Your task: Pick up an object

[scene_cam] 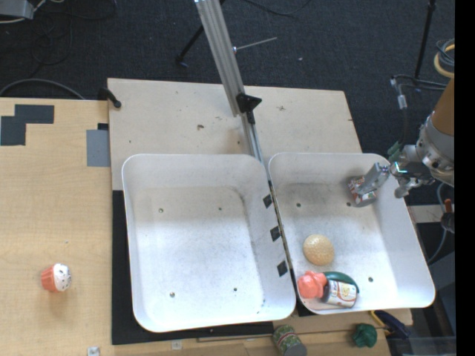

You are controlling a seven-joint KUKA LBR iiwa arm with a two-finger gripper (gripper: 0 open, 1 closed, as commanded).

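Over the right bin's (415, 236) far right corner hangs the claw (365, 189), reaching in from the right, its arm (442, 136) cut off by the frame edge. Whether its fingers are parted or clenched cannot be told; they blur into a small reddish-grey smear. Nearer in the same bin lies a round tan object (319, 249), apart from the claw. At the bin's near edge, a red-capped bottle (328, 288) lies on its side, its label too small to read. Beside it, the left bin (141, 199) sits on the bench (171, 117). Two greenish things (364, 335) lie below the bins, partly cut off. A small red-and-white toy (56, 277) sits far left.
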